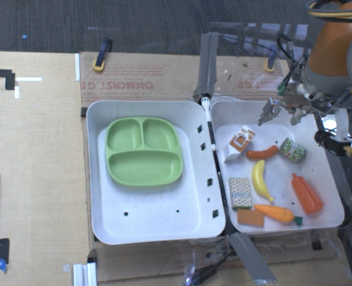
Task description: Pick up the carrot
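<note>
Right now you are looking at the gripper (281,112) hovering over the far edge of the right bin (338,183), with its two fingers (265,115) spreading wide and gripping nothing. The arm (333,46), grey with its orange band, is reaching in from the right side. The carrot (275,213) you are after is lying flat near the front of that same bin, well apart from the gripper, its green tip pointing right. Its left end is sitting just beside an orange-brown block (251,218), and a small checkered packet (240,192) is lying just behind that block. A banana (259,180) is lying between the packet and the middle of the bin. Behind the banana, a sausage (262,154) is resting close to a small white and orange carton (240,142), and a green patterned packet (292,150) is sitting just beside the sausage's right end. A red-orange bottle (307,193) is lying near the right wall, to the right of the carrot. In the left bin (152,219) you are seeing a green divided plate (143,151) sitting toward the back. Both bins are resting side by side on the surface (33,177).
</note>
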Robot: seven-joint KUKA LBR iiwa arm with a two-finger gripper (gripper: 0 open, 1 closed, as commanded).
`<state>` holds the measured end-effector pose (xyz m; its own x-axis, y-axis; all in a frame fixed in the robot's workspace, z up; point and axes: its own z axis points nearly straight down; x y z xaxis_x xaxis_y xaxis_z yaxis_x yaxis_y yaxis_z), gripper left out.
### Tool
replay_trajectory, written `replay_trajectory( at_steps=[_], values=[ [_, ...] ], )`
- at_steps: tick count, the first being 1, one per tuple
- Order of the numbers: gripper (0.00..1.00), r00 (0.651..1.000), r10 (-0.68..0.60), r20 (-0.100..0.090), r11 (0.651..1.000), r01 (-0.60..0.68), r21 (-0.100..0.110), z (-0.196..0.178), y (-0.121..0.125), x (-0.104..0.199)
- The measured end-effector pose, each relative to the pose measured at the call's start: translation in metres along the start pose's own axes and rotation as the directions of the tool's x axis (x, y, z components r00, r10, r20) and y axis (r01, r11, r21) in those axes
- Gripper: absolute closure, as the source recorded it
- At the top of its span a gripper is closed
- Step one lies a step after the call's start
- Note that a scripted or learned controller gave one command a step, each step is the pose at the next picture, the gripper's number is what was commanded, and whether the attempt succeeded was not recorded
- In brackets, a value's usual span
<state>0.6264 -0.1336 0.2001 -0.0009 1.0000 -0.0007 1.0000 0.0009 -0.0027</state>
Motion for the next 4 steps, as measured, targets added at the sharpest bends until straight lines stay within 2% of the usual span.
replay_trajectory(
  at_steps=[1,2,3,4],
  values=[
    [0.00,0.999,-0.041,-0.001,0.999,0.041,0.000,0.060,-0.066,-0.023],
    [0.00,0.971,-0.237,0.001,0.971,0.237,-0.003,0.062,-0.047,-0.025],
    [0.00,0.946,-0.325,-0.001,0.946,0.325,-0.001,0.080,-0.139,-0.025],
    [0.00,0.822,-0.570,-0.001,0.822,0.570,-0.002,0.110,-0.149,-0.039]
  ],
)
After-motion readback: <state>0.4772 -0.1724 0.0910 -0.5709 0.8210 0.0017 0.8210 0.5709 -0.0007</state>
